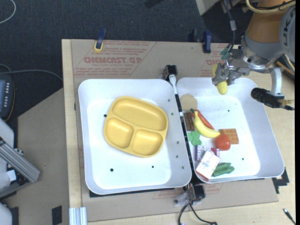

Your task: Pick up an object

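My gripper (223, 81) hangs over the far edge of the right bin (262, 125), shut on a small yellow object (222, 88) that shows just below its fingers. The object is lifted off the bin floor. Other pieces lie lower left of the gripper in the same bin: a banana (205, 127), a red chilli (205, 118), a tomato (223, 143), a brown waffle piece (229, 135) and a tan round cookie (188, 101).
A yellow divided plate (136, 125) fills the middle of the left bin (93, 107). Near the right bin's front lie a white carton (207, 163), green beans (223, 169), a green leafy toy (194, 137) and a brown bar (189, 121).
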Robot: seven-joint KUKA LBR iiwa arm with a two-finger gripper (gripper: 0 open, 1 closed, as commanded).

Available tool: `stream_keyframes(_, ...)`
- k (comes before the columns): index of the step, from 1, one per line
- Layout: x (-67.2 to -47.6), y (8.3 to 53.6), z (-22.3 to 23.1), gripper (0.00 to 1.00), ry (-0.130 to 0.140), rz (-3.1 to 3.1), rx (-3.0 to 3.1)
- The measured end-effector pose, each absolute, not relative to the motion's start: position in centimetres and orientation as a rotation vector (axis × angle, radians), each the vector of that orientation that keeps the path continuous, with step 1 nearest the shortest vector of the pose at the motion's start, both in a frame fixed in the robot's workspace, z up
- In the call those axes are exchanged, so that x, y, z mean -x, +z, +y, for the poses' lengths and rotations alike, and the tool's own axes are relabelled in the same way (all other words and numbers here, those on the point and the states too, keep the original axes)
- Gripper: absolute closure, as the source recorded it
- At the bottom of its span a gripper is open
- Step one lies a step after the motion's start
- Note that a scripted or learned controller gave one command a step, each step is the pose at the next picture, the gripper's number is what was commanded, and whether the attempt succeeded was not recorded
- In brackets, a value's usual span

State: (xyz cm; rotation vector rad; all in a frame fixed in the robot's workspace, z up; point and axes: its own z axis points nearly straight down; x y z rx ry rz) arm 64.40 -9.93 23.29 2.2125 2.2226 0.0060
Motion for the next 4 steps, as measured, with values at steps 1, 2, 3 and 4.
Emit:
stream_keyframes(1,-66.9,21.5,-7.6,1.00,0.003,2.221,-2.216)
stream_keyframes(2,-66.2,21.8,-8.3,1.00,-0.002,2.220,-2.222)
stream_keyframes(3,-66.3,23.6,-7.6,1.00,0.005,2.220,-2.217)
stream_keyframes(4,-66.8,22.1,-8.7,1.00,-0.001,2.220,-2.222)
